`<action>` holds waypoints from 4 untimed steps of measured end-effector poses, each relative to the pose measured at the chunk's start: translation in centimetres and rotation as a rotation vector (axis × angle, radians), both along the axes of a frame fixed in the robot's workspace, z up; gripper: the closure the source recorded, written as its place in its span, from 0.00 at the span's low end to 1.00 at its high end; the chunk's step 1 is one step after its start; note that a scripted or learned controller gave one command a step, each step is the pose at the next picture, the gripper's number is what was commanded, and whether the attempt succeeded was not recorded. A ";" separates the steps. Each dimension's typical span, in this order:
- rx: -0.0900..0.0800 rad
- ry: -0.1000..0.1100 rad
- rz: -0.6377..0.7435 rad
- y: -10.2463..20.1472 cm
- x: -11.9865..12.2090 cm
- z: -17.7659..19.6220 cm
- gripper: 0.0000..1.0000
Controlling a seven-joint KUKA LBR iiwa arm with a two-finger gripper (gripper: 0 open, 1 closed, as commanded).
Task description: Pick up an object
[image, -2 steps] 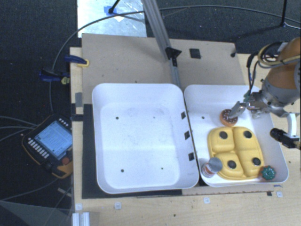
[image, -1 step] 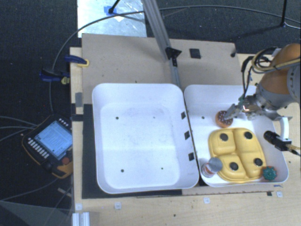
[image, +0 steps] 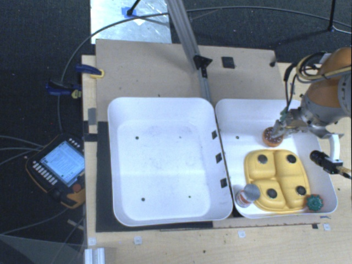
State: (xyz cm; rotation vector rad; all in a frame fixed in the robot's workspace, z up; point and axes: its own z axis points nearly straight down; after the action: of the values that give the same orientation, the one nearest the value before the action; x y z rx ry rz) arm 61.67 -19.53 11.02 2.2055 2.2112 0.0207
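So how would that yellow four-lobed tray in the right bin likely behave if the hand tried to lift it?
The yellow tray looks like stiff moulded plastic, so it should keep its shape. It is wide against the hand, so gripping a rim could tilt it. Its glossy surface may slip. A small grey-capped object and a green one sit at its edges and might get nudged.

Two white bins seen side by side on bench; right bin (image: 236, 120) taken as landmark. Yellow four-lobed tray (image: 276, 179) seen in its near half. Small brown round object (image: 271, 137) seen beyond tray, toward bin's far side. Gripper (image: 278, 130) positioned directly over brown object. Grey-capped item (image: 247, 193) at tray's near-left corner; teal item (image: 314, 203) at near-right corner. Left bin (image: 159, 158) adjoining landmark.
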 end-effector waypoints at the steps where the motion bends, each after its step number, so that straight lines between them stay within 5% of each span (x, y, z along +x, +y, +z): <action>1: 0.001 0.015 -0.001 -1.1 0.1 5.8 1.00; 2: 0.002 0.016 0.002 -1.1 0.3 9.4 1.00; 4: 0.006 0.019 0.009 11.1 2.4 11.3 1.00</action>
State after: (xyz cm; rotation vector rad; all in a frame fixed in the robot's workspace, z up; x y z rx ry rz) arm 64.04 -8.39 22.32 2.2079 2.2333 0.0065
